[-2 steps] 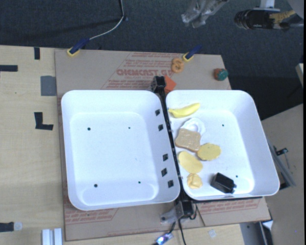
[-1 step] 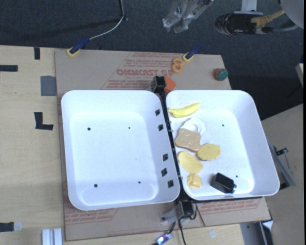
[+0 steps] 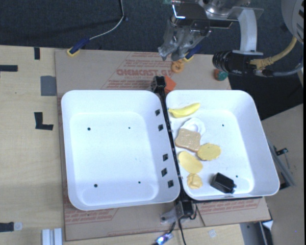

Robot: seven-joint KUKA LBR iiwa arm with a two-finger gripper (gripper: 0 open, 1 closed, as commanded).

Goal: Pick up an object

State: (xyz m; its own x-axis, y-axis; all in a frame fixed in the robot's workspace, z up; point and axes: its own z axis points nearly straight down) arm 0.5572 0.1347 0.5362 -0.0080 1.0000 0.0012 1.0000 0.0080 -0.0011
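My gripper [image 3: 174, 51] hangs high above the bench, behind the far edge of the two bins and over the cardboard sheet. A small orange object [image 3: 178, 66] shows just under its tip; whether it is gripped or lies on the cardboard cannot be told. The right bin [image 3: 245, 111] holds a yellow banana [image 3: 184, 110], a white piece [image 3: 195, 126], a tan bread-like slice [image 3: 188, 140], three yellow chunks [image 3: 209, 151] [image 3: 190, 162] [image 3: 194, 180] and a black block [image 3: 223, 182].
The left bin [image 3: 76, 137] lies beside the right one, joined by a black clip strip [image 3: 164, 137]. A small teal and orange item [image 3: 221, 75] rests on the cardboard behind the right bin. Cables [image 3: 107, 32] trail across the dark backdrop.
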